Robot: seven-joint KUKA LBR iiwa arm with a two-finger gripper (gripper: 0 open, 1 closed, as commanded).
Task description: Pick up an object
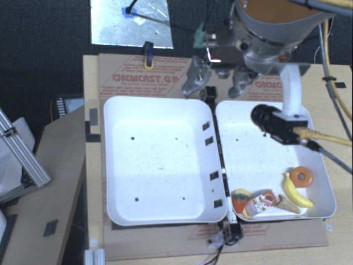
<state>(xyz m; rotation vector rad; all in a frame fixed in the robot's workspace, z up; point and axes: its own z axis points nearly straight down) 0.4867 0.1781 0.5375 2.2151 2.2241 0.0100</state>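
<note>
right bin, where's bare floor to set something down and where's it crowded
Right bin: bare floor from the middle divider across its centre and upper left. Crowded along the near edge: banana, orange ring, tomato, packet, cone.

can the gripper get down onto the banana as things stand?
Probably yes. The banana lies uncovered near the right bin's front corner, and the gripper hangs above the bins' far edge. The donut and the rim crowd it.

White bins [157, 106], yellow banana [297, 194], orange ring [301, 176], grey arm [276, 15] with orange band [287, 7]
</note>
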